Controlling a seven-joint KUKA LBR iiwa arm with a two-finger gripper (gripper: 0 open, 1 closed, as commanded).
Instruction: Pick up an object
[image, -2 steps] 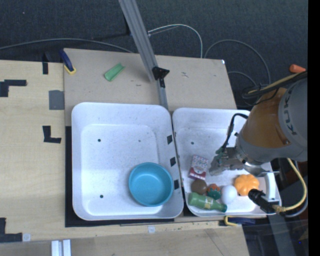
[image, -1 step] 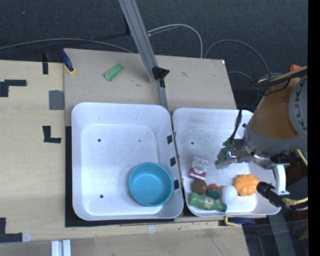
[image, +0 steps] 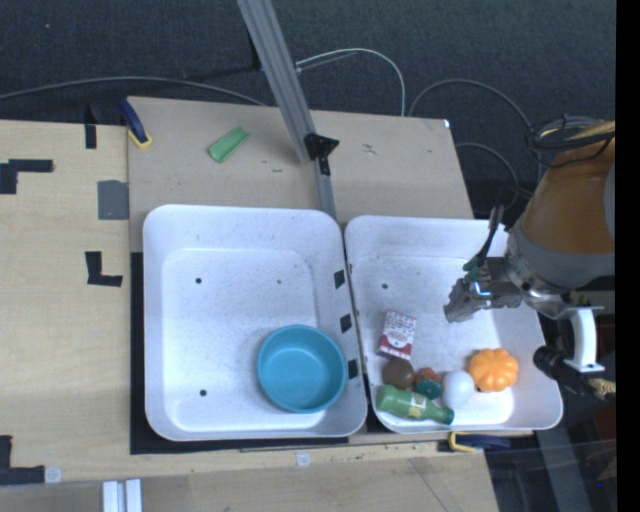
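The tool (image: 468, 298) hangs over the right bin (image: 420, 240), near that bin's right side, at the end of the grey arm (image: 565, 225) with its orange band; whether it is released or clenched cannot be told from this angle, and nothing shows in its grasp. Below it and slightly right, apart from it, an orange pumpkin (image: 493, 369) lies near the bin's front right corner. Left of the pumpkin lie a white ball (image: 459, 386), a small red and green piece (image: 429, 381), a brown lump (image: 398, 373) and a green bottle (image: 412, 404) on its side along the front wall. A small red and white packet (image: 398, 334) lies left of and below the tool. The left bin (image: 200, 240) holds 1 blue bowl (image: 300, 367). On the worktop (image: 180, 170) behind the bins lies a green block (image: 228, 144).
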